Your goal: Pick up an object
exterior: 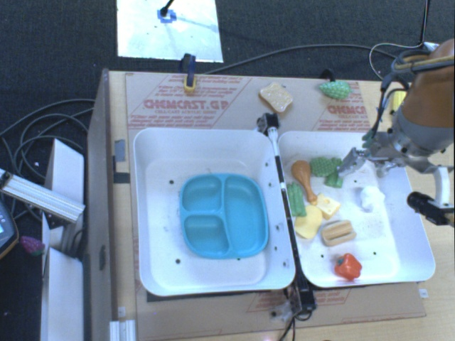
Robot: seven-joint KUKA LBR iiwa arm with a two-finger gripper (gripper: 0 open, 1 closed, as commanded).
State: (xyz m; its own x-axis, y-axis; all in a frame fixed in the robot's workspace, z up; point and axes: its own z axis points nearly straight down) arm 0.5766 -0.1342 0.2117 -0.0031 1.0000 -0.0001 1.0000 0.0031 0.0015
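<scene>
You see the gripper (353, 163) over the right bin (416, 258), near the broccoli (325, 167); finger state can't be told.

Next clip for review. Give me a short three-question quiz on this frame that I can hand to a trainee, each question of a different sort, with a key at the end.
1. True or false: the blue divided tray lies in the left bin.
2. Multiple choice: which item lies nearest the front edge of the right bin? A) the red pepper B) the chicken drumstick C) the broccoli
3. Fill in: two toy foods lie on the cardboard behind the bins, a green one and a slice of ____.

Key
1. True.
2. A.
3. Bread. It lies left of the green one, near the clamp.
</scene>
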